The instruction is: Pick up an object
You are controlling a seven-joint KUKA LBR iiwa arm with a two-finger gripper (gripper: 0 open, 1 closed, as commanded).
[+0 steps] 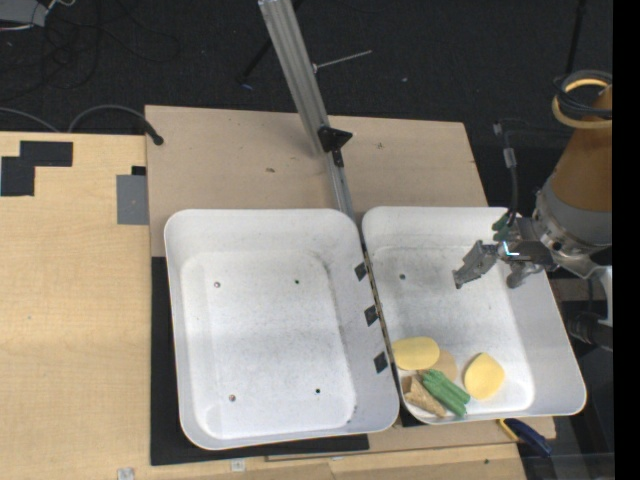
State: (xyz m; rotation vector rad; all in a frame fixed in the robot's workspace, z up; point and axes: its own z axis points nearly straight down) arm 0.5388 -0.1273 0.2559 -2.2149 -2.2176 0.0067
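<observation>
Several small objects lie clustered at the near end of the right bin [440,258]: a yellow oval piece [416,352], a yellow rounded piece [484,376], a green stick-like item [445,392] and a tan lump [427,400] beside it. My gripper [495,273] hangs over the right side of that bin, farther back than the cluster and well apart from it. Its two dark fingers [469,270] are spread open with nothing between them.
The left bin [262,318] sits against the right one, with black clips [371,314] along the shared rim. A slanted aluminium rail [300,78] rises behind the bins. The arm's orange and grey body [585,178] stands at the right.
</observation>
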